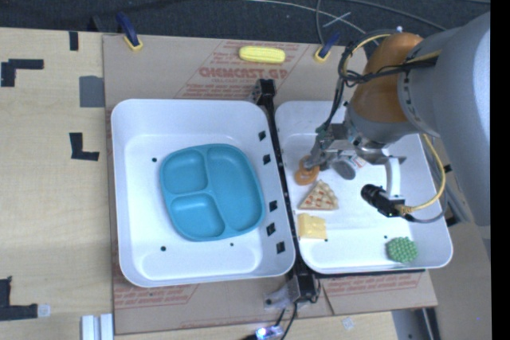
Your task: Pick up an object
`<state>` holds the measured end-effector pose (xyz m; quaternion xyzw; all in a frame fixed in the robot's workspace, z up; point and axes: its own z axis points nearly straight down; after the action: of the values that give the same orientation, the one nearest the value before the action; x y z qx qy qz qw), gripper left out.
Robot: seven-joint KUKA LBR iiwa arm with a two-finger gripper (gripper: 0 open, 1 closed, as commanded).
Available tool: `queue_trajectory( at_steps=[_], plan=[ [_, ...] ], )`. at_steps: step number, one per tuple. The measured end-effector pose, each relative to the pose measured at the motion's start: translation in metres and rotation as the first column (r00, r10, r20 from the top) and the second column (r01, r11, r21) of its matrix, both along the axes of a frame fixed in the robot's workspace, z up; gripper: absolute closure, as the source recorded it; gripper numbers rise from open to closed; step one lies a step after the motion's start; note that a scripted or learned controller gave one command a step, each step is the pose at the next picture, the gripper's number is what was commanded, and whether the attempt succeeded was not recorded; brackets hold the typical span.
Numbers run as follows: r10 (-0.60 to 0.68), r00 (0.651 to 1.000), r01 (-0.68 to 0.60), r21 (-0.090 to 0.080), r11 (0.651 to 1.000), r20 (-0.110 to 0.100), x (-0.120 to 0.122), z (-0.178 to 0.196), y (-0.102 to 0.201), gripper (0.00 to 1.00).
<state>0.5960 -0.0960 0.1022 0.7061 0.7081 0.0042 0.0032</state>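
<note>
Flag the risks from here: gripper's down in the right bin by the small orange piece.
1. The orange piece sits close to the bin's left wall; the gripper could nudge it against the wall instead of grasping it.
2. The pizza slice lies just below; a sweep might drag it along.

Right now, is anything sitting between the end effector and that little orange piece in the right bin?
Nothing visible does. The end effector is directly over the orange piece; the pizza slice lies just beyond it, off the path.

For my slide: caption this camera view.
Gripper over orange piece in right bin; blue divided plate in left bin.
</note>
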Motion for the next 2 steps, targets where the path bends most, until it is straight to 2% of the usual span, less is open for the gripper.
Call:
queue_trajectory(
  at_steps=[1,2],
  plan=[
    [-0.002,1.000,0.002,-0.002,1.000,-0.009,-0.005,0.046,-0.006,1.00],
    [-0.002,1.000,0.002,-0.003,1.000,-0.005,-0.007,0.109,-0.011,1.00]
  ],
)
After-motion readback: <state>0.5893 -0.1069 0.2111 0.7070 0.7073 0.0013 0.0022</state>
